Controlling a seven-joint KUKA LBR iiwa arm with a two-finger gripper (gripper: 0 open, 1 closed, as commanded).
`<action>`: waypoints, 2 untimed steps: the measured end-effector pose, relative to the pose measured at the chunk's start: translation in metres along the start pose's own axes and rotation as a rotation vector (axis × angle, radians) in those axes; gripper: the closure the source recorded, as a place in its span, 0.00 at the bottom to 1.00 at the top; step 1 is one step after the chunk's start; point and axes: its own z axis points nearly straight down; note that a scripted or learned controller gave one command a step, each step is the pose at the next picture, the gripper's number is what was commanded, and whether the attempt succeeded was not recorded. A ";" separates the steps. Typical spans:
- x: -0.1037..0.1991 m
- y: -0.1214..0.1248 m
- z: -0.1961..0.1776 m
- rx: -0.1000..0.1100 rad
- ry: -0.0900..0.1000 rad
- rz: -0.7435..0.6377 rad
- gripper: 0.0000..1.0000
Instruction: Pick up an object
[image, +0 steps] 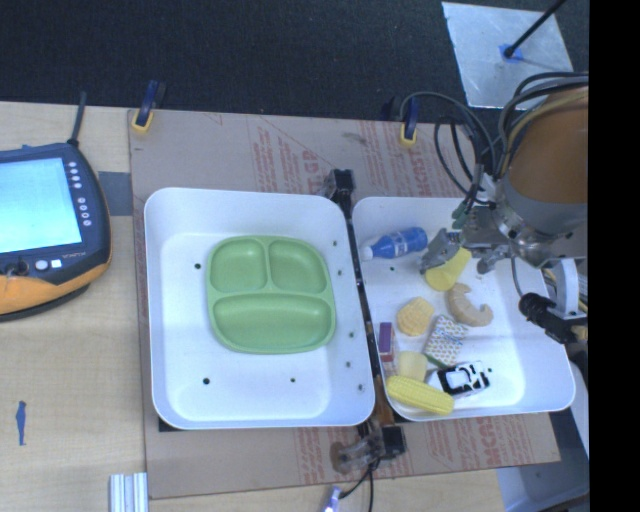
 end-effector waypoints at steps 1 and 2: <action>-0.042 0.033 0.124 0.003 -0.001 0.000 0.00; -0.073 0.060 0.122 -0.002 0.000 0.004 0.00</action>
